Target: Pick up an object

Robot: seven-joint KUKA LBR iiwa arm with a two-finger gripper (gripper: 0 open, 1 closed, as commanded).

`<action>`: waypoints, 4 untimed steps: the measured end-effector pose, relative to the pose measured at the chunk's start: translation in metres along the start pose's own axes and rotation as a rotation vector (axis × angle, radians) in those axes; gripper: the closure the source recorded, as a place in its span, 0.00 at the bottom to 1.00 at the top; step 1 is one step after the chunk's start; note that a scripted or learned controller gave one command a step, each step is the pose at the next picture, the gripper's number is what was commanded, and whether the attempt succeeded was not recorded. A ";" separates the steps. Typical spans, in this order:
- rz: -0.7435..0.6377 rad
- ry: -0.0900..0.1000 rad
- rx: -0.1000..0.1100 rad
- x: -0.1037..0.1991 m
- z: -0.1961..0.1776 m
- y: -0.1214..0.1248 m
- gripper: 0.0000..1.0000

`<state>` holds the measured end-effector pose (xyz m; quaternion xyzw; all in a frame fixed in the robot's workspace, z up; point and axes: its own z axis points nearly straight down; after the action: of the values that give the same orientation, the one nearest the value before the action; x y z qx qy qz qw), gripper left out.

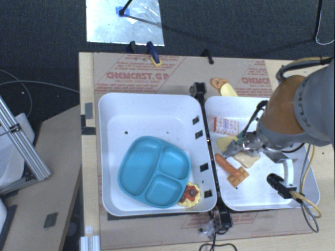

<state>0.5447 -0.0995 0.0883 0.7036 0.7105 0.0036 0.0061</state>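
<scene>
Camera view: gripper (236,144) (right bin (309,192)) over yellow and tan pieces (246,160); finger spread unclear.

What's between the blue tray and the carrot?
Camera view: the divider where both bins' rims meet, plus bare white floor of each bin, separates tray from carrot.

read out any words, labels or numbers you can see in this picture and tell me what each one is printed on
"CHEMCAST GP", in red, repeated: on the brown cardboard sheet under both bins, clearest behind the left bin; the copy at the right rear is partly cut off.
Red print on the white packet in the right bin: too small and blurred to read.
</scene>
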 end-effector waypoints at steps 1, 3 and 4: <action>0.010 -0.005 -0.005 0.008 -0.001 -0.055 0.00; 0.006 0.001 -0.007 0.009 -0.022 -0.051 1.00; 0.005 0.000 -0.010 0.009 -0.033 -0.050 1.00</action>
<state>0.4945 -0.0906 0.1204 0.7054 0.7087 0.0072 0.0094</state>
